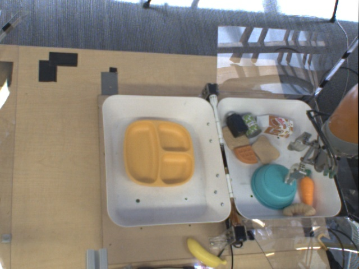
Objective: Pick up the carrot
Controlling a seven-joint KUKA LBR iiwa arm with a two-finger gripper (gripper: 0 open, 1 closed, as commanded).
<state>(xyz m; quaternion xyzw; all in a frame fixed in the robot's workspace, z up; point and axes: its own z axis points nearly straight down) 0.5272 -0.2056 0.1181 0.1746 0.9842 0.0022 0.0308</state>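
Note:
The carrot (306,190) is short and orange and lies near the front right corner of the right bin (327,207), just right of a teal bowl (273,185). My gripper (296,159) hangs over the bin's right side, just behind the carrot. Its two metal fingers (297,144) are spread apart with nothing between them, so it is open. The nearer fingertip sits close to the carrot's top end; I cannot tell whether it touches.
A tan knobbly root (299,209) lies in front of the carrot. Behind the bowl are an orange slice (245,153), a bread piece (265,149), a black item (236,124) and a red-white packet (279,126). The left bin (168,212) holds a yellow divided plate (159,152). A banana (205,253) lies on the bench.

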